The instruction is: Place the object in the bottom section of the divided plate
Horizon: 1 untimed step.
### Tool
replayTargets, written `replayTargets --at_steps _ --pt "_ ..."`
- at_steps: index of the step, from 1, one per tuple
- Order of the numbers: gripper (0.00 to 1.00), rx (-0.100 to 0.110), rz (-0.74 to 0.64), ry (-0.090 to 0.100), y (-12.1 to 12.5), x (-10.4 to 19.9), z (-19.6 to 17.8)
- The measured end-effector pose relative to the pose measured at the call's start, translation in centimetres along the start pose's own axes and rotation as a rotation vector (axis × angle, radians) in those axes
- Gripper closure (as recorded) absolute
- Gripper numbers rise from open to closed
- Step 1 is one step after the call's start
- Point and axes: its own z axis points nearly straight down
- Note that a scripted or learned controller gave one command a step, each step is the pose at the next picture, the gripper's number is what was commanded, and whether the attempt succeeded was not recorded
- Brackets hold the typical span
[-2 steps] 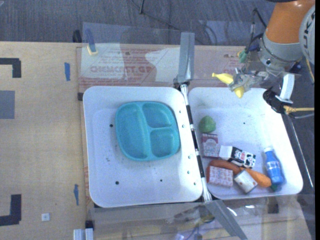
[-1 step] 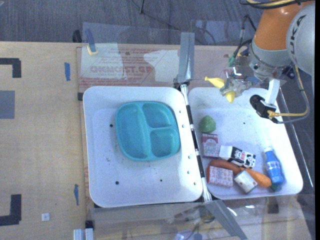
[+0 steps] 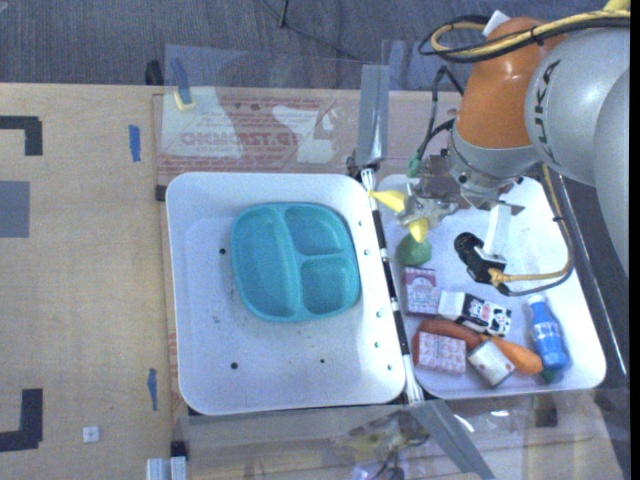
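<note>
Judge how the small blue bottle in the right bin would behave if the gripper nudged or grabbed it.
The blue bottle lies on its side, so a nudge would probably roll it. It looks like smooth plastic, likely light and a bit slippery. The carrot beside it may stop it.

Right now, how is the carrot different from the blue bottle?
The carrot is orange and pointy, while the blue bottle is blue with a pale cap. The carrot lies slanted across the bin's near edge; the bottle lies pointing more up and down in the picture. The carrot is thinner than the bottle. Both lie on their sides in the right bin, close together.
</note>
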Motion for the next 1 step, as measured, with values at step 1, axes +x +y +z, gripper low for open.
replayTargets --at_steps 1 --pt "1.00 -0.003 0.326 -0.001 2.16 0.60 -1.23"
